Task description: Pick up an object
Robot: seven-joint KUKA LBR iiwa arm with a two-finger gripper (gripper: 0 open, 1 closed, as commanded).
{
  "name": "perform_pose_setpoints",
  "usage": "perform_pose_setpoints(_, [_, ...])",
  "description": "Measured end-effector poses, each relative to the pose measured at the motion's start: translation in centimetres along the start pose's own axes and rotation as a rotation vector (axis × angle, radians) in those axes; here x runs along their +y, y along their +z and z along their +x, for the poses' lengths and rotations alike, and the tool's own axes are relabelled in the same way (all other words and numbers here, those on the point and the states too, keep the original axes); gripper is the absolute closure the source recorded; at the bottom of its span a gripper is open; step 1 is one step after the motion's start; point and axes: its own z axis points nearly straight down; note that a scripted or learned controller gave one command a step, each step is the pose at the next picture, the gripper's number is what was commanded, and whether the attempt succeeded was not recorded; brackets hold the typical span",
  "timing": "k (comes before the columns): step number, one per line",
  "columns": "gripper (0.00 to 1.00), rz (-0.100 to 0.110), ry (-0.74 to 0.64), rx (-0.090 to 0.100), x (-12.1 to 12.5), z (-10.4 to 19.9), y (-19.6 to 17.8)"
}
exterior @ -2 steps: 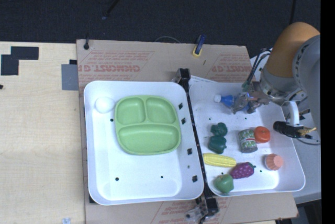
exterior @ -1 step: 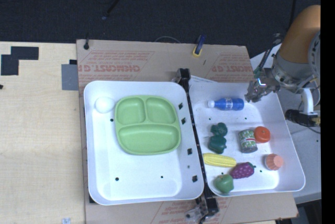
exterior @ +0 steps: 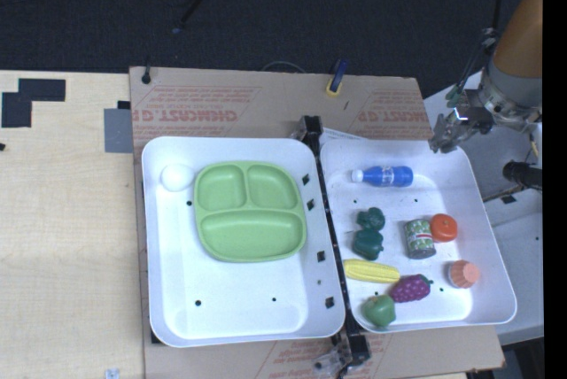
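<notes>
At right of frame, my gripper (exterior: pixel 446 138) hovers over the right bin's (exterior: pixel 492 231) upper corner; finger spread unclear. Below-left lies a blue bottle (exterior: pixel 386 176), label unreadable. Cardboard (exterior: pixel 221 107) reads "CHEMCAST".

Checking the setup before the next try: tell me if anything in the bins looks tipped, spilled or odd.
Nothing spilled or broken. The bottle lies on its side near the top of the right bin, and the can is tilted beside the orange ball. The green tray sits flat in the left bin.
</notes>
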Motion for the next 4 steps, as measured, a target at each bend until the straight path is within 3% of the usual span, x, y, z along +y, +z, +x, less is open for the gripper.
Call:
perform_pose_setpoints(1, [1.00, 0.004, -0.002, 0.001, 0.0, 0.0, -0.7])
perform_pose_setpoints(4, [1.00, 0.010, 0.001, 0.004, -9.8, 11.1, -1.9])
